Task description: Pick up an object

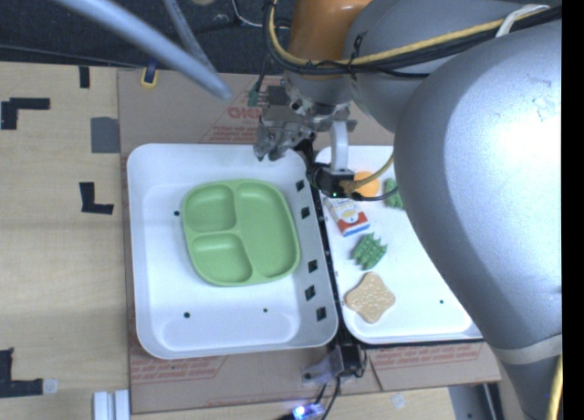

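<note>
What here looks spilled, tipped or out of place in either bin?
Nothing stands out. The green divided plate lies flat in the left bin; the cracker and green toy rest apart in the right bin.

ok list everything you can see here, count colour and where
bins: 2, white, side by side on the bench
divided plate: 1, light green, middle of the left bin
cracker: 1, tan, near end of the right bin
leafy piece: 1, dark green, right bin, just beyond the cracker
packet: 1, white with red and blue, right bin by the divider
orange piece: 1, far end of the right bin, partly hidden by the arm
cardboard: 1 sheet, brown, under the bins
arm: 1, grey with orange band, from the right
gripper: 1, dark, over the far edge between the bins
</note>
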Controlling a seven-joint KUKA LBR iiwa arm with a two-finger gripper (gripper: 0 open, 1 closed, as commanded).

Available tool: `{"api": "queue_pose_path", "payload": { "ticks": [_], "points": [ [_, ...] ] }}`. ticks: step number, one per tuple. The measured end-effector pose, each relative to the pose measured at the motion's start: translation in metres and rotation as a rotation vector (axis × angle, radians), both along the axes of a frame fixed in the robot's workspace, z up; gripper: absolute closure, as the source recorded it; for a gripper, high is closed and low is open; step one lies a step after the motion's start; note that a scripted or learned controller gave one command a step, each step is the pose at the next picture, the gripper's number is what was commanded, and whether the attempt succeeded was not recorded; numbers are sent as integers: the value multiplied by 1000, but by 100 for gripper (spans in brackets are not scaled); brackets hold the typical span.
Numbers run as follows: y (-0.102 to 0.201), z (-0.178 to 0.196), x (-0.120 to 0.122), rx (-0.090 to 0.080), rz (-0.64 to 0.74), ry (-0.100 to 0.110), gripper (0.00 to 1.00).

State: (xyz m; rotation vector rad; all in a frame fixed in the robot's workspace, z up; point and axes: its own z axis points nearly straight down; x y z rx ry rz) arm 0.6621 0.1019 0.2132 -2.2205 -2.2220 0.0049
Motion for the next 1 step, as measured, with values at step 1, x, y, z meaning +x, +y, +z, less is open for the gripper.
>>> {"api": "queue_pose_path", "payload": {
  "ticks": [1],
  "points": [
    [0,1,0,0,0,-1,0]
  ]
}}
